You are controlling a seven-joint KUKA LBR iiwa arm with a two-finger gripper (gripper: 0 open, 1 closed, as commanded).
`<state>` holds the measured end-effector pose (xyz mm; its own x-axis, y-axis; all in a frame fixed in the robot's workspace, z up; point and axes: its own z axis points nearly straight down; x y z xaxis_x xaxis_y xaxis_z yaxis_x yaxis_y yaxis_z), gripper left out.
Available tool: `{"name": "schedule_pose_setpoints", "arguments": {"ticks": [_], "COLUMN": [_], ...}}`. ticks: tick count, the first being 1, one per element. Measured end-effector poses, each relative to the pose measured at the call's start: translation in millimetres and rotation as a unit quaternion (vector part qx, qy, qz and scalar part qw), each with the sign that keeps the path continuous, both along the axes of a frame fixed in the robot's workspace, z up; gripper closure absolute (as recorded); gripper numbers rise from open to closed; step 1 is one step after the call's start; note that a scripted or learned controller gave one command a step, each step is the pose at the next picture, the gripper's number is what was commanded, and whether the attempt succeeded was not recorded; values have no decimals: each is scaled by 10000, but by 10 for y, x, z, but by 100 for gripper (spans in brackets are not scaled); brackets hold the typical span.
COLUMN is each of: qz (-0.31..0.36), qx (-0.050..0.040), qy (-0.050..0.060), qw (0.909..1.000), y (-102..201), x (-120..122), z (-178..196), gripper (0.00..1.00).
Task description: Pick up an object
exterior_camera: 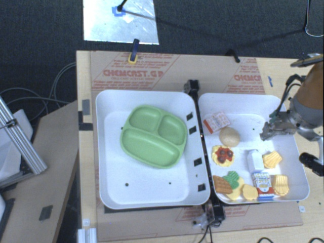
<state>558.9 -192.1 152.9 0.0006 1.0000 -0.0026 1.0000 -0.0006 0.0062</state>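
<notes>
While my claw [267, 131] hung over the right shallow white bin [246, 109], grip unreadable, I needed the yellow ridged toy chip [272, 159] centred beneath.

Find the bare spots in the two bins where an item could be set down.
Left bin: bare floor below the green tray. Right bin: bare strip along the top wall, above the roll. Its lower half is crowded with toy food.
</notes>
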Motion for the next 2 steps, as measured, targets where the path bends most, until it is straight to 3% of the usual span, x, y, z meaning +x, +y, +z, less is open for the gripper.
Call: {"name": "schedule_pose_setpoints", "arguments": {"ticks": [1, 2], "qz": [23, 23], "qx": [-1, 8], "qy": [-10, 14], "qw": [10000, 10000], "y": [7, 5], "x": [-11, -2], "z": [645, 720], "gripper": [100, 100]}}
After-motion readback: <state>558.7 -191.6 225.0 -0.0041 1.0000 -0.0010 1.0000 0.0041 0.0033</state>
